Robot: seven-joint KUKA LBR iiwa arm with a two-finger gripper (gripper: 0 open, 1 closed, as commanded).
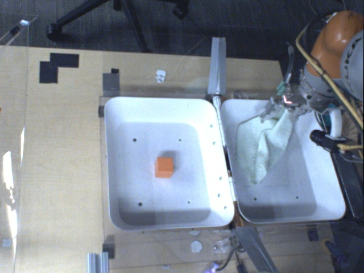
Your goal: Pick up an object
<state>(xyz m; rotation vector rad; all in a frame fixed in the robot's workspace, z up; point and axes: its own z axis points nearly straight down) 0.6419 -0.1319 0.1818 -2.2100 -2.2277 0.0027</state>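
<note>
A pale greenish-white cloth (266,147) is in the right bin (296,214). Its top corner is pinched up and the rest drapes down toward the bin floor. My gripper (282,106) is at the bin's far right side, shut on that raised corner of the cloth. The grey arm with its orange band (340,36) comes in from the upper right. A small orange cube (164,167) rests near the middle of the left bin (128,118), far from the gripper.
A metal post (216,67) stands at the far end of the wall between the bins. Cables and a black fitting (327,140) hang over the right bin's right rim. Black tape marks (57,66) lie on the bench at the left. A chair base (122,4) is on the floor behind.
</note>
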